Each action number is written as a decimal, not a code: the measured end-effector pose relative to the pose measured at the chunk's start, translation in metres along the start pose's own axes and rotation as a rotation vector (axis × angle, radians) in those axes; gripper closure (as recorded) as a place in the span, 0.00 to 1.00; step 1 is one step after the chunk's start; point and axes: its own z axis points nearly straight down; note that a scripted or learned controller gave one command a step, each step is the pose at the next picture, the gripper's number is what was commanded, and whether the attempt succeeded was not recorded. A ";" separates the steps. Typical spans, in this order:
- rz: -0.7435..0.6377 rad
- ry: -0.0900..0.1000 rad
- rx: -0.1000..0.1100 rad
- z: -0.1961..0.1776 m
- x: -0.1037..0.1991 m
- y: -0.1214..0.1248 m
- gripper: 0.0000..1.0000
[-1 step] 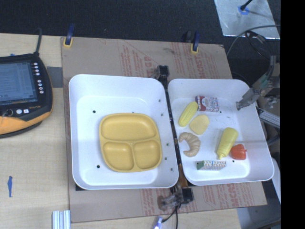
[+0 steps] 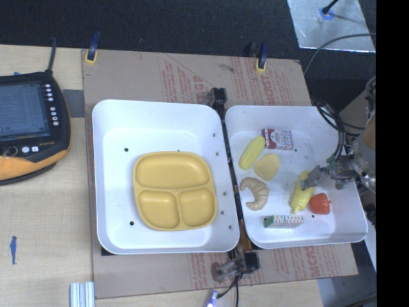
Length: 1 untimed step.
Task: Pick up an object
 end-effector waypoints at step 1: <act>-0.002 0.000 -0.001 0.040 0.026 -0.003 0.00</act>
